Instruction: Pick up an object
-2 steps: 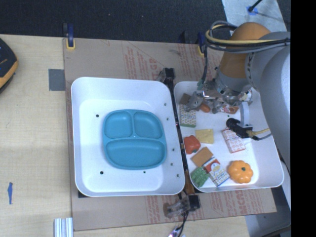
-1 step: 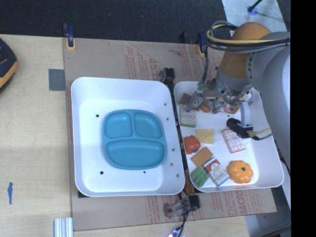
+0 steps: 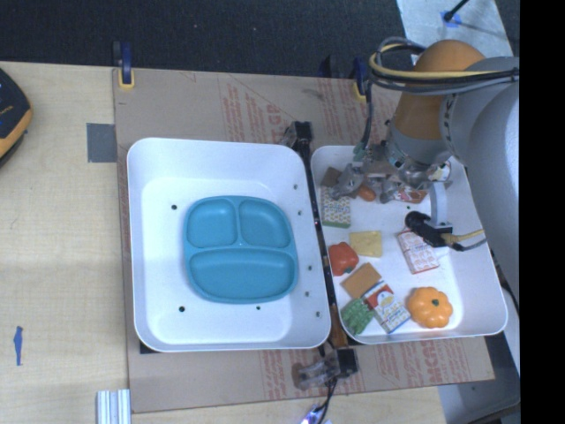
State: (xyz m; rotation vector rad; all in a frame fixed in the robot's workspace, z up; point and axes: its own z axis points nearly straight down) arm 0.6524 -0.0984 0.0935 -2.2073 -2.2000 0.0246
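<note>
Pincer [image 3: 381,177] aperture: cannot tell. Small grey lumpy object [image 3: 346,182] lies immediately beside the pincer, in the right white bin [image 3: 481,323]. Likely light and rigid; grip across its narrow middle.

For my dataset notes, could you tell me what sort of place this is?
Probably a robotics lab bench for pick-up trials: a grey robot arm with an orange band reaches over two shallow white bins, one holding small toy foods like an orange plastic pumpkin.
</note>
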